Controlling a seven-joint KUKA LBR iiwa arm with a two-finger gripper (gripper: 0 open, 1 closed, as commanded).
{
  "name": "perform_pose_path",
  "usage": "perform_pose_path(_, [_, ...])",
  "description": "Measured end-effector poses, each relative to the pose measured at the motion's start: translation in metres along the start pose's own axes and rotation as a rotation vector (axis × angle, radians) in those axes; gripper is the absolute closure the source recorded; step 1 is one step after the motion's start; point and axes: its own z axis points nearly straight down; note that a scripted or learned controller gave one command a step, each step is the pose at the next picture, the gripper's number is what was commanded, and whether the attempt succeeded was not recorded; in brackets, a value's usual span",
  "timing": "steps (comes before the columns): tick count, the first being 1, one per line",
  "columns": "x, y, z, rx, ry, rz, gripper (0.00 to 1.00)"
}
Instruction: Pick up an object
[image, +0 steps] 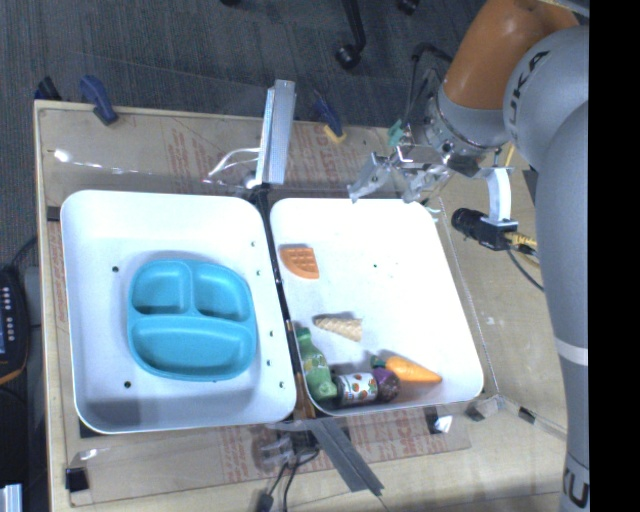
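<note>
Two bins; gripper over right bin far rim.

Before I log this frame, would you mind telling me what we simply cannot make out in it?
- Gripper, camera view: small and cluttered against the right bin's far rim; holding anything or not cannot be told.
- Items in the near corner, camera view: a green piece and a dark can crowd together beside the carrot; the can's label is too small to read.
- Arm, camera view: cut off by the top edge.

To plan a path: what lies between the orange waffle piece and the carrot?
In the camera view, the ice-cream cone lies between waffle piece and carrot.
</note>
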Motion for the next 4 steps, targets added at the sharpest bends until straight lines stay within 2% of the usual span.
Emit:
perform_pose_path(1, [0.046,-0.081,0.112,0.001,0.001,0.0,0.0])
perform_pose_path(2, [0.045,-0.118,0.188,-0.01,-0.012,0.01,0.0])
perform_pose_path(3, [0.001,-0.08,0.189,-0.003,0.001,0.002,0.0])
perform_pose_path(4, [-0.009,-0.035,0.188,-0.004,0.001,0.001,0.0])
